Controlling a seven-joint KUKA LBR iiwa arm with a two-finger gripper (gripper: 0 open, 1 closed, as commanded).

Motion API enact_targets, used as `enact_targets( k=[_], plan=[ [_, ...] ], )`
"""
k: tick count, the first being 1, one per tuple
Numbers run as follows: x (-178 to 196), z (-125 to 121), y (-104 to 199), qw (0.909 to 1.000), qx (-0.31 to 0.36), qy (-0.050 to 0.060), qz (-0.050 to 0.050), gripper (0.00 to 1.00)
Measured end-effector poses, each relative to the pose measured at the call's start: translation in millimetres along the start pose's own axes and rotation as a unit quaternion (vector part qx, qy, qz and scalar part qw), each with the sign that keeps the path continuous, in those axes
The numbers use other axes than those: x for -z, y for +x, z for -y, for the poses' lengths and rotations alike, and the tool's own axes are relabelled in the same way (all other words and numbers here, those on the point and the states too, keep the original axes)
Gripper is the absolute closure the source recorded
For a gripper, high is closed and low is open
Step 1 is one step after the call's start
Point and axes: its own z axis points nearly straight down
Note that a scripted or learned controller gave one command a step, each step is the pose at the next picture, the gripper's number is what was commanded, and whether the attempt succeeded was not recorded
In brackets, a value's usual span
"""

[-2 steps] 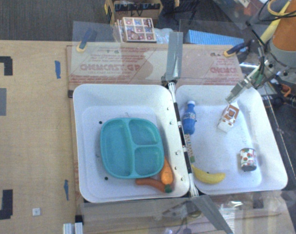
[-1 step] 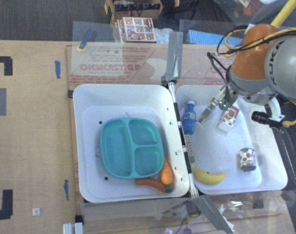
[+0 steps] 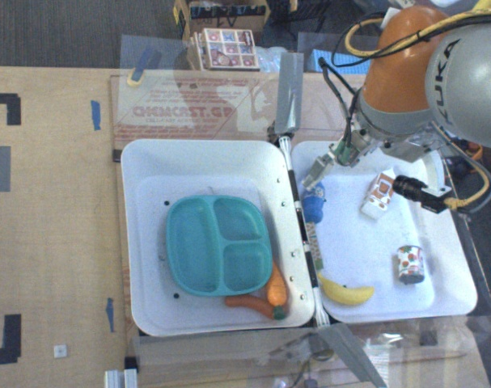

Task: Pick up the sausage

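Arm: grey casing with an orange band, letters "KUKA" readable down its side though partly cut by the frame edge; yellow and black cables loop around it. Gripper: over the left edge of the right bin, two slim fingers close together with nothing seen between them, tips just above a blue object whose shape is hard to make out. Left bin: shallow white plastic, rounded corners, holding a teal divided plate with three compartments. Sausage: thin reddish-brown cylinder, lying along the near edge of the left bin, just beside the plate's near right corner. Carrot: orange, tapered, leaning against the plate's right rim, touching the sausage at its lower end. Right bin contents: a yellow banana at the near left corner; a small carton in white and red, print too small to read; a short can with a patterned label, unreadable. Surface: pale wood-grain board with blue tape marks. A clear sheet behind the left bin bears faint reddish lettering, not reliably legible. Cardboard boxes lie beyond.
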Motion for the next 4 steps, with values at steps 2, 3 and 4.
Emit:
enact_targets(
  k=[2, 3, 4],
  plan=[
    [-0.9, -15.0, 56.2, 0.9924, -0.123, 0.001, 0.0, 0.0],
    [-0.9, -3.9, 106.5, 0.9954, -0.096, 0.003, -0.002, 0.0],
    [-0.7, -61.9, 89.5, 0.998, -0.063, 0.001, 0.0, 0.0]
  ],
)
